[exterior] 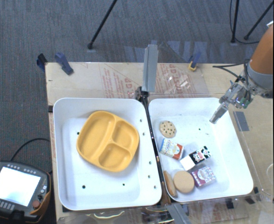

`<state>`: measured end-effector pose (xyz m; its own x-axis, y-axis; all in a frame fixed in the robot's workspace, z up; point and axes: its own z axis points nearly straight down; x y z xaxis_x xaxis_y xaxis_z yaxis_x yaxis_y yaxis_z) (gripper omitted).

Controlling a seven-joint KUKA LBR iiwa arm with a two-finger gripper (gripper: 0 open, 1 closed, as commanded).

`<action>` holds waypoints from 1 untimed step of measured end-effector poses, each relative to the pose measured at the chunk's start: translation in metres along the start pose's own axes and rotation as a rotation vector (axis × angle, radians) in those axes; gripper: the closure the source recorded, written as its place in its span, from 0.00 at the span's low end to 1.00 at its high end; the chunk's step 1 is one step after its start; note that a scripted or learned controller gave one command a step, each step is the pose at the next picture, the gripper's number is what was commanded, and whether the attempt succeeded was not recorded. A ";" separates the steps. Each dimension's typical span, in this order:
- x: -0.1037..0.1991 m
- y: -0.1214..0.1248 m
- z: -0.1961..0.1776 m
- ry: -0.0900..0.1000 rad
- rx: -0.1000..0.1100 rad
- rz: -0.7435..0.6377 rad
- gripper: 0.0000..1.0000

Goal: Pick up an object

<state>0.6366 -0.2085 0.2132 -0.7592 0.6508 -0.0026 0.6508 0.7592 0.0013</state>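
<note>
Brown cookie [167, 129] lies left of the claw [219, 114].

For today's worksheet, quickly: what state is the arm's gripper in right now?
Two-finger gripper: hovers above the right white bin, near its upper right corner; nothing is seen between its fingers, and whether it is open or shut cannot be told.

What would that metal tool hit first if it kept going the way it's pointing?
Probably the bare white floor of the right bin. The tool points down and left, short of the cookie, though depth is unclear.
</note>
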 end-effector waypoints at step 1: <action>-0.004 -0.002 -0.012 0.000 0.001 0.259 0.00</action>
<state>0.6380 -0.2126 0.2252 -0.5671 0.8237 -0.0021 0.8237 0.5671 0.0014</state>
